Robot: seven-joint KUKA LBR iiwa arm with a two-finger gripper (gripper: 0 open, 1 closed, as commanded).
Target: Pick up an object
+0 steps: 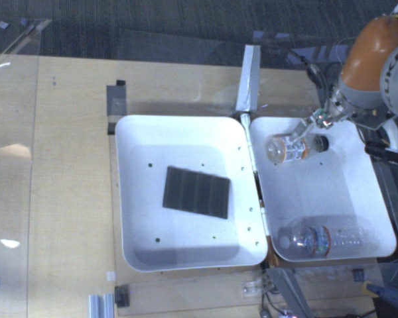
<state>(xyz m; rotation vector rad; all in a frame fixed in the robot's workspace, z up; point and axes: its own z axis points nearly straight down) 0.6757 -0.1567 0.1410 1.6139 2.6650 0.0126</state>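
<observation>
- Lower right of frame: 1 clear bottle lies on its side along the near wall of the right bin.
- Upper right: a second clear bottle appears raised off the bin floor, with the pincer at its dark-capped end.
- Pincer opening: cannot tell; grip unconfirmed.
- Left bin: 1 dark flat panel.
- Step judged: lift phase. Next move calls for a steady vertical raise.

Left bin: pad at centre; right bin: bottle at back, bottle at front
</observation>
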